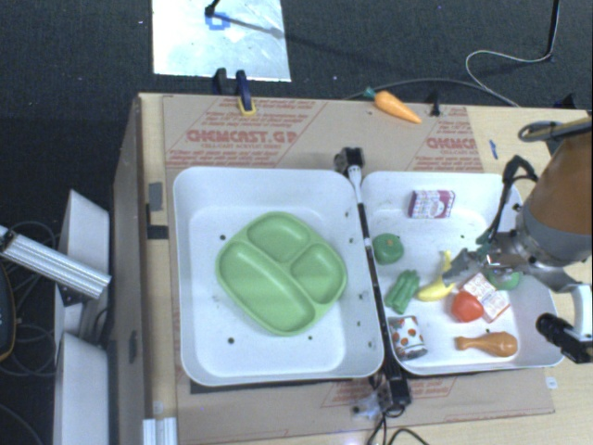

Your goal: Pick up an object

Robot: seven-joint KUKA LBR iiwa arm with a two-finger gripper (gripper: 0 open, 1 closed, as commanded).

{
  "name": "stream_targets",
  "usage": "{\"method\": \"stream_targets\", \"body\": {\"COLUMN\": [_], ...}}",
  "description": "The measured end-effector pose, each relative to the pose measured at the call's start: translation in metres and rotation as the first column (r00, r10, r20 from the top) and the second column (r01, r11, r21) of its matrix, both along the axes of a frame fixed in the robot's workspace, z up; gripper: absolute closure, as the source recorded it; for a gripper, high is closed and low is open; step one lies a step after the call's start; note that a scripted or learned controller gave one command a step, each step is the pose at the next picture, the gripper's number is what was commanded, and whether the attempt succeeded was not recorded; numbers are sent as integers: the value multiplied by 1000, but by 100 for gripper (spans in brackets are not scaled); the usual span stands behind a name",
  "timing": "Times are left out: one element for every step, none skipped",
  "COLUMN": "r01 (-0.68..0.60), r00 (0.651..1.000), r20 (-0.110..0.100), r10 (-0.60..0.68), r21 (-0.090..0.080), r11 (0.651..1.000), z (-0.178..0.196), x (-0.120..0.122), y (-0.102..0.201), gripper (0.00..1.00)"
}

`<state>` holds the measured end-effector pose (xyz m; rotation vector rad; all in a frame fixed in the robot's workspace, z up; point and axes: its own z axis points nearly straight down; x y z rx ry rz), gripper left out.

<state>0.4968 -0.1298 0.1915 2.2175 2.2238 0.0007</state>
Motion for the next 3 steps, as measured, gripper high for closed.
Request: {"method": "stream_targets", "body": {"r01": [0,1,-2], "r00": [1000,1000,1000], "r20": [9,17,3], "r10": [0,-1,2], "r21": [-2,-7,1], "r11": [1000,1000,1000], "z": [-104,-92,-6], "x": [33,34,33], "y": [-22,-24,50], "gripper": [0,100,100]}}
